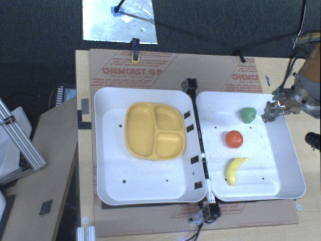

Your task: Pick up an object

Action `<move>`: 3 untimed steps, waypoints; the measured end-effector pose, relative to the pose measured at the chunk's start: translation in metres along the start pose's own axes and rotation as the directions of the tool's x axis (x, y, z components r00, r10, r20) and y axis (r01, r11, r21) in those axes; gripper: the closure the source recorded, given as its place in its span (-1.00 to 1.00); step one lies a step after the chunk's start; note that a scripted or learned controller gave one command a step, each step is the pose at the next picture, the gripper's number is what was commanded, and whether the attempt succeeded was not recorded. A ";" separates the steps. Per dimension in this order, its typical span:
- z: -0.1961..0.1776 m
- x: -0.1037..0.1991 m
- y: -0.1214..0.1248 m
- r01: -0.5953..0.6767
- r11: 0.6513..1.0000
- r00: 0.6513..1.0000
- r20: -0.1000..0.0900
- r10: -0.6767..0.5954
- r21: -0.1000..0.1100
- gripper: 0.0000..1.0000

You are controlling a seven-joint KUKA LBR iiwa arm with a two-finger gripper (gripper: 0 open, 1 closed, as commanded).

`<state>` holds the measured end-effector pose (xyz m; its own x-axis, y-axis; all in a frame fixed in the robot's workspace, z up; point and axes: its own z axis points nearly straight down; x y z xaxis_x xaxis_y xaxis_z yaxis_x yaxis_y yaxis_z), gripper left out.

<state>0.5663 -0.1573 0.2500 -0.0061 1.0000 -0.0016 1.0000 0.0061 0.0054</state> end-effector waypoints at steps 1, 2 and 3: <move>0.014 0.054 -0.005 0.002 1.000 1.000 -0.002 -0.002 0.004 1.00; 0.023 0.106 -0.020 0.003 1.000 1.000 -0.003 -0.003 0.005 1.00; 0.033 0.159 -0.026 0.003 1.000 1.000 -0.003 -0.003 0.005 1.00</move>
<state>0.5392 0.0019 0.2164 -0.0092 1.0000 0.0014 1.0000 0.0092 0.0005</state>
